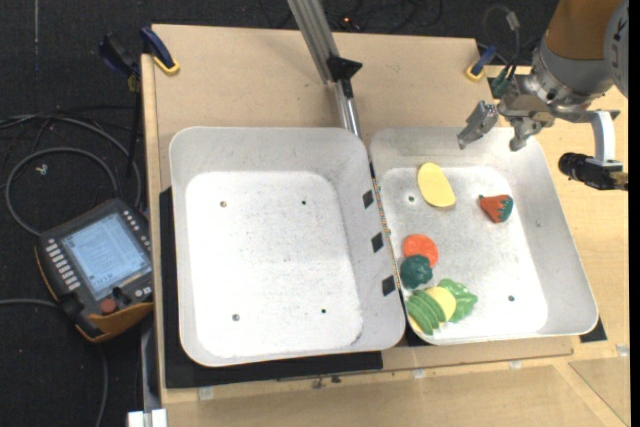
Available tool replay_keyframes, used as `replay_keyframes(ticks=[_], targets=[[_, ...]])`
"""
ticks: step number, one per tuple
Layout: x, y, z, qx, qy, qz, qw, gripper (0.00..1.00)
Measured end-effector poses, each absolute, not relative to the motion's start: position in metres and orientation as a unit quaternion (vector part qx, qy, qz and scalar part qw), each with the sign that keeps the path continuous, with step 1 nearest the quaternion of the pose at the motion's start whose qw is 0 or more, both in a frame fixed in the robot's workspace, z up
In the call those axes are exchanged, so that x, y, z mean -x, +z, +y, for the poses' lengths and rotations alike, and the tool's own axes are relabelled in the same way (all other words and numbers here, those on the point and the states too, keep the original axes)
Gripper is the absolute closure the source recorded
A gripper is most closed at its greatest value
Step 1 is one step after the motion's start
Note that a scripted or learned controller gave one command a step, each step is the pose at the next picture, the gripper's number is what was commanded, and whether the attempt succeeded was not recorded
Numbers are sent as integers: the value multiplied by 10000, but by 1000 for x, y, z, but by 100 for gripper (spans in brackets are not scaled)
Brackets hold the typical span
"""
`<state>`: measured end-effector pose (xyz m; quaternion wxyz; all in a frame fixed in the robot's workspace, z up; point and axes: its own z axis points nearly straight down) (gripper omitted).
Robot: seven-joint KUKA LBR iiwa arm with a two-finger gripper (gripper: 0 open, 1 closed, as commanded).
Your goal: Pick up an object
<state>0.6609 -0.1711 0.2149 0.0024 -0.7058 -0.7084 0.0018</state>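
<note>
Nearest in the shallow white right-hand bin (560, 245): green-and-yellow toy vegetable (440, 303), orange ball (420, 246), red strawberry toy (496, 207), yellow oval piece (435, 185). Beyond its far rim I am hovering the two-finger gripper (497, 129), jaws spread, carrying nothing. Approach step; I judge descent onto one target next.

Even overhead light, soft shadows, slight grain, bins (270, 155) bright.

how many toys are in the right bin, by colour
yellow: 1, the oval piece
red with a green end: 1, the strawberry-like piece
orange: 1, the round piece
dark green: 1, the lump
green and yellow: 1, the cluster, possibly more than one piece
total: 5
</note>
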Motion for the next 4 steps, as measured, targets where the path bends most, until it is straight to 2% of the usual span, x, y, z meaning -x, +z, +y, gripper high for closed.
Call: replay_keyframes(ticks=[2,3,4], targets=[[-667,117,-171,7061,12,-7081,13,0],[-669,131,-172,7060,-4,-7082,-15,100],[-666,178,-165,7061,-18,-7081,-27,100]])
